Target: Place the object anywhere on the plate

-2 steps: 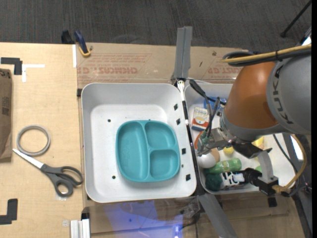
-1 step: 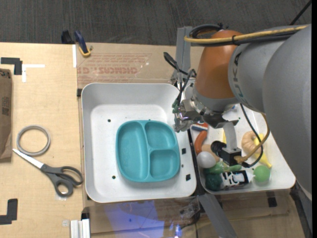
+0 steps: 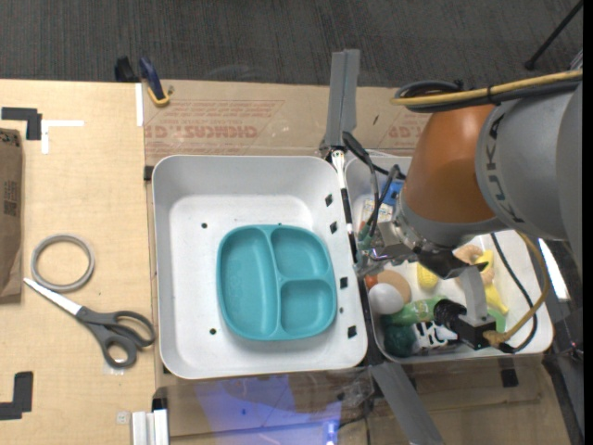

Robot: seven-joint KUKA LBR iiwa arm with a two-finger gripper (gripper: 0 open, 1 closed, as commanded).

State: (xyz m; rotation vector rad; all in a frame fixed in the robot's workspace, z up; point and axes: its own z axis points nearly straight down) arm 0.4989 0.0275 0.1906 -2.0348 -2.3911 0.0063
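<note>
Left bin [image 3: 176, 267] has a teal divided plate [image 3: 276, 282] sitting in it, three compartments, nothing on them. The arm [image 3: 491, 170] hangs over the right bin [image 3: 542, 318], which is packed with toys: a white egg [image 3: 387, 295], something green [image 3: 400, 327], yellow bits [image 3: 489, 290]. Out on the desk [image 3: 74, 184] are scissors [image 3: 93, 321] and a tape roll [image 3: 62, 261].

Dark grey carpet [image 3: 278, 17] covers the floor beyond the gripper. Far left of it, a pale wooden benchtop [image 3: 83, 202] bears scissors [image 3: 97, 323], a tape roll [image 3: 62, 261] and cardboard sheet [image 3: 241, 119].
</note>
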